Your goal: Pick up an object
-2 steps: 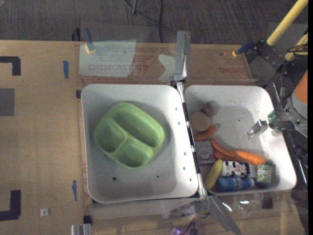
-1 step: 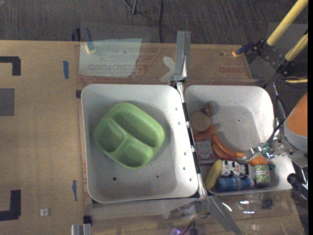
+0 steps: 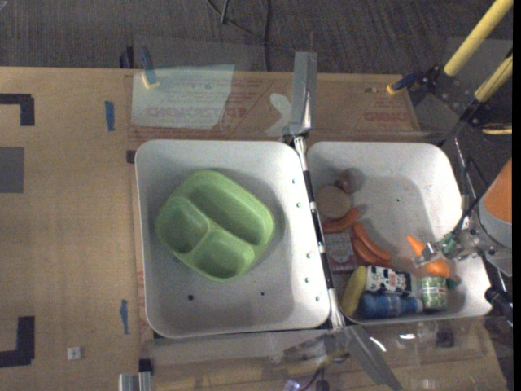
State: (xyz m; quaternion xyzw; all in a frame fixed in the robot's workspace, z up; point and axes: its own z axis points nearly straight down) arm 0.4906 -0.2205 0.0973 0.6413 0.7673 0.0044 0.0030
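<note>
The surface (image 3: 65, 243) is tan board and carries two white bins side by side. The left bin (image 3: 155, 300) holds a green tray (image 3: 216, 224) with three compartments, lying tilted near the bin's centre, its long axis running from 10 to 4 o'clock.

The right bin (image 3: 407, 173) holds the loose objects, crowded along its left wall and its 6 o'clock edge. At 10 o'clock in this bin sit a small brownish ball (image 3: 350, 180) and, just below it and touching, a tan round piece (image 3: 332, 200). Below those lies a carrot (image 3: 342, 221), and beside it, toward 4 o'clock, an orange sausage shape (image 3: 370, 246). Along the bottom edge a yellow piece (image 3: 355, 290) stands next to a blue bottle (image 3: 389, 305), with a small black-and-white carton (image 3: 386, 279) just above the bottle. A green-labelled jar (image 3: 433, 292) sits at the bottle's right end.

The arm (image 3: 501, 206) comes in at 3 o'clock. The gripper (image 3: 446, 247) hangs over the right bin's lower right area, just above the jar and beside a small orange object (image 3: 425, 255). Whether the fingers are spread or pressed together cannot be told, nor whether they touch the orange object.
</note>
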